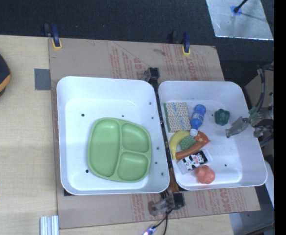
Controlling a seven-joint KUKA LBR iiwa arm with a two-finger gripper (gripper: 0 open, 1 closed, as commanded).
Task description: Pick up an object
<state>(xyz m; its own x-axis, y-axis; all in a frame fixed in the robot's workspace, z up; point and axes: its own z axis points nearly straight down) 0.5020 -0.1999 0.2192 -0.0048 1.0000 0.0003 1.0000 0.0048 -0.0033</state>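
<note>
So nothing is picked up yet. The left bin has a green tray. The right bin has the toys bunched at its left side: a banana, a blue bottle, a pink ball. The gripper hovers at the right, well apart from them, holding nothing; I cannot tell how wide it is

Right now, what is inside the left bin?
The left bin holds one green divided tray with three compartments, lying flat near the middle. Nothing sits in the compartments. Whatever is under the tray is covered.
</note>
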